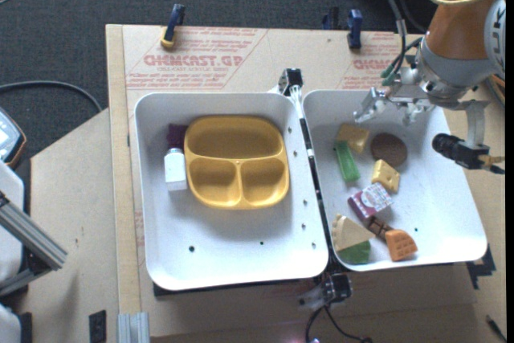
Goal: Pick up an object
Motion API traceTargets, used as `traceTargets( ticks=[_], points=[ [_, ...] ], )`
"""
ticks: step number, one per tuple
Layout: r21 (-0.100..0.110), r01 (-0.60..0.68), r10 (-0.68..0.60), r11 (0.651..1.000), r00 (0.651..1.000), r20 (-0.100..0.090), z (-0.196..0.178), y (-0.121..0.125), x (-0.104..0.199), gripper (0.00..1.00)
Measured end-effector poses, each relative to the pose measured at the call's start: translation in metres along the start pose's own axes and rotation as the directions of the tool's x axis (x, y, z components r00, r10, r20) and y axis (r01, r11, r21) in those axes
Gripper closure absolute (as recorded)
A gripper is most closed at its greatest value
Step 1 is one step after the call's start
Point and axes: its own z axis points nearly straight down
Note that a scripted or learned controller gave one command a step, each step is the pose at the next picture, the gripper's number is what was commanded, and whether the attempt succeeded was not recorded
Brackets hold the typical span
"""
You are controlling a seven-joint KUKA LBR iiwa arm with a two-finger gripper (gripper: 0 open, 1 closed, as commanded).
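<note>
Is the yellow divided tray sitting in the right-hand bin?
No. The yellow divided tray lies in the left bin, beside a small white bottle.

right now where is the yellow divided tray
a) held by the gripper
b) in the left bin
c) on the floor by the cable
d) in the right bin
b: the yellow divided tray lies in the left bin, beside a small white bottle, while the gripper hangs over the right bin.
</note>
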Motion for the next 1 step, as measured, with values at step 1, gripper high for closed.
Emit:
traceTargets(
  ticks=[1],
  points=[
    [0.004, 0.001, -0.001, 1.0, 1.0, 0.0, 0.0463, 0.0046, 0.0066, 0.0]
  ],
)
